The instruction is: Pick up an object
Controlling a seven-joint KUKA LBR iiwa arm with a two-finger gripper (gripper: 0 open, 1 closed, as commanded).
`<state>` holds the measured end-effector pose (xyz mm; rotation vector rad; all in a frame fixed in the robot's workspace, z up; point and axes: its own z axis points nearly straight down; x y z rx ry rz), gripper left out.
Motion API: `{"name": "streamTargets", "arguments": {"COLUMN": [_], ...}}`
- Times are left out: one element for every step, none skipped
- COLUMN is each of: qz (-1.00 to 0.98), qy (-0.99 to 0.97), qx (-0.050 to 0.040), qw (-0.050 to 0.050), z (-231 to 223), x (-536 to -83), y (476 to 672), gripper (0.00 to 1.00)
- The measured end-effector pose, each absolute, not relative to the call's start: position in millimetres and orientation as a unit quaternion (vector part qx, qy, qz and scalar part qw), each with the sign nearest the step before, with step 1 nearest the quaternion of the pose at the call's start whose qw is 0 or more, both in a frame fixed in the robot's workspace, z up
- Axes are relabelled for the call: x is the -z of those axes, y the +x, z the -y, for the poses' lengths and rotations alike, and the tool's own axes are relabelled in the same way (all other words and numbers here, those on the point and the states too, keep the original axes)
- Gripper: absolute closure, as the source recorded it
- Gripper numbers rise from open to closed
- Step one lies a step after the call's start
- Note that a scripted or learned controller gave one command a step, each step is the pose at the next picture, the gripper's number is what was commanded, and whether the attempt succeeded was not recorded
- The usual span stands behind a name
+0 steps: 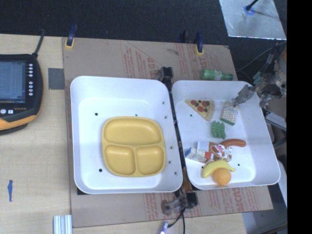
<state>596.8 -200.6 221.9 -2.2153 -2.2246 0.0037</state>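
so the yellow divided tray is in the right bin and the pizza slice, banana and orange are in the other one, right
Not quite. The camera view shows the yellow divided tray in the left bin, not the right one. The pizza slice, banana and orange are indeed in the other bin, which is the right bin.

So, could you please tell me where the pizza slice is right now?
The pizza slice lies in the right bin, near its upper left corner, left of the small grey packet and above the green toy.
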Motion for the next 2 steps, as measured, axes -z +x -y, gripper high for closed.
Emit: {"name": "streamTargets", "arguments": {"qz": [0.709, 0.709], "qy": [-0.705, -0.705], "qx": [-0.0019, -0.0016], "qw": [0.002, 0.002], "z": [168, 130], "x": [-136, -91], "y": [588.8, 582.2], "gripper": [0.0, 0.0]}}
